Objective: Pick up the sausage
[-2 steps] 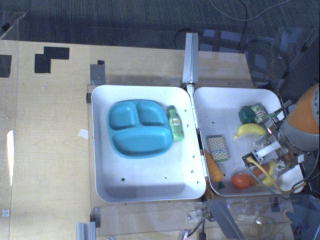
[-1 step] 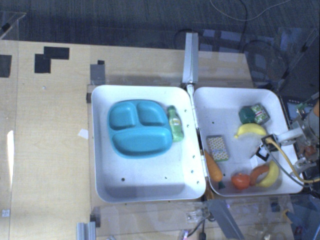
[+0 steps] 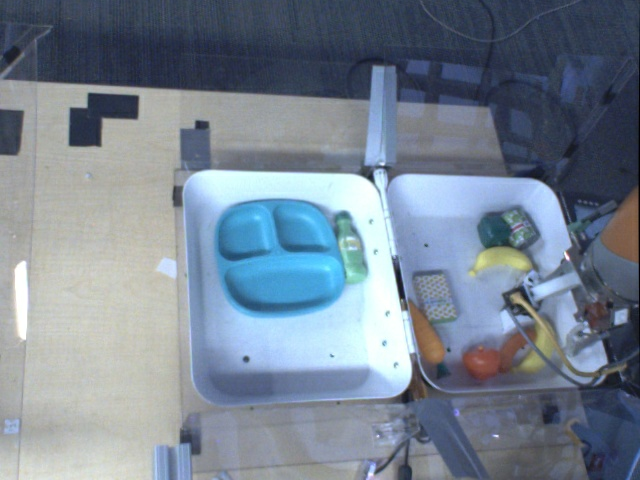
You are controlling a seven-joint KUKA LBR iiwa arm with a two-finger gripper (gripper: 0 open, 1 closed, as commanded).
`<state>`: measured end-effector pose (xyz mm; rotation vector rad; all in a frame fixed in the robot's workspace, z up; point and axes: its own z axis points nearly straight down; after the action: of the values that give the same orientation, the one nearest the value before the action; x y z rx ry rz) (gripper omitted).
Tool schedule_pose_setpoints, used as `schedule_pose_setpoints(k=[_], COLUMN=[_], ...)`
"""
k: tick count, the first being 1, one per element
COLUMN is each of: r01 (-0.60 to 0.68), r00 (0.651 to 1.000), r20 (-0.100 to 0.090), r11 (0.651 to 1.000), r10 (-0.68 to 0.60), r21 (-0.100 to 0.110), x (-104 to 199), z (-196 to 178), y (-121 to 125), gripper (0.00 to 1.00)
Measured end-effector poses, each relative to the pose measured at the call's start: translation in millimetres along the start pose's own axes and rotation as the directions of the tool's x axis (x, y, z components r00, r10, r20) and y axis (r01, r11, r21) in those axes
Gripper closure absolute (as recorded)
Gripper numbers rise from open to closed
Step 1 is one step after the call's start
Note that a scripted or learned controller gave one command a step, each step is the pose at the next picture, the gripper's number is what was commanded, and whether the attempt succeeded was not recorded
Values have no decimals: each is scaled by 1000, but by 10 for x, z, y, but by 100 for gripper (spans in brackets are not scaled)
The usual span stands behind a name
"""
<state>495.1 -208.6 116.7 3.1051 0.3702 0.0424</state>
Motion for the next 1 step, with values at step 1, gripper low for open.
schedule_pose_setpoints(k=[1], r01=[-29], r00=[999], r20=[25], r11=[999], r10=[29], r21=[17], x=[-54], z=[-509], y=[-42], gripper=[0])
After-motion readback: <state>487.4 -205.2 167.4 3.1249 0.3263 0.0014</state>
